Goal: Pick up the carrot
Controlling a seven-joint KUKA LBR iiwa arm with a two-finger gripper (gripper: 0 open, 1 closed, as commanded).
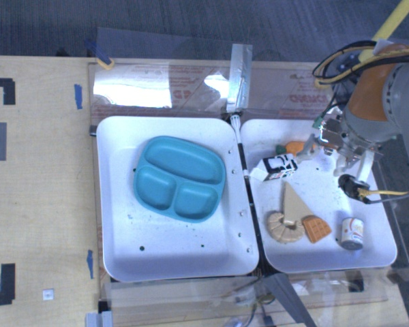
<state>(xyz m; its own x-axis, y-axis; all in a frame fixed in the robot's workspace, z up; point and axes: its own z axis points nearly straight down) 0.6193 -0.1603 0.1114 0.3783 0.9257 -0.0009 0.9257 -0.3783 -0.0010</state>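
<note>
Your gripper point(325, 136) sits low over the far part of the right bin point(378, 247), its metal head angled toward the bin's middle; you cannot tell from this view how it is set, because the tip is lost among brackets and cable. Behind it the grey wrist climbs to the right edge, with the orange band point(368, 94) above it and black and yellow cables looping over the top.

The carrot point(295, 148) lies just beside the gripper, on its left, near the far wall of the right bin. You see only a short orange stub, its long axis running roughly left to right, with a dark green end toward the left. Whether the gripper touches it is unclear.

Close in front of the carrot is a black and white object point(279, 163). Nearer you lie a tan wedge point(294, 206), a round biscuit-coloured piece point(283, 228), an orange waffle point(316, 229) and a small can point(352, 232).

The left bin point(116, 203) holds 1 blue divided plate point(180, 178) with 3 sections.
</note>
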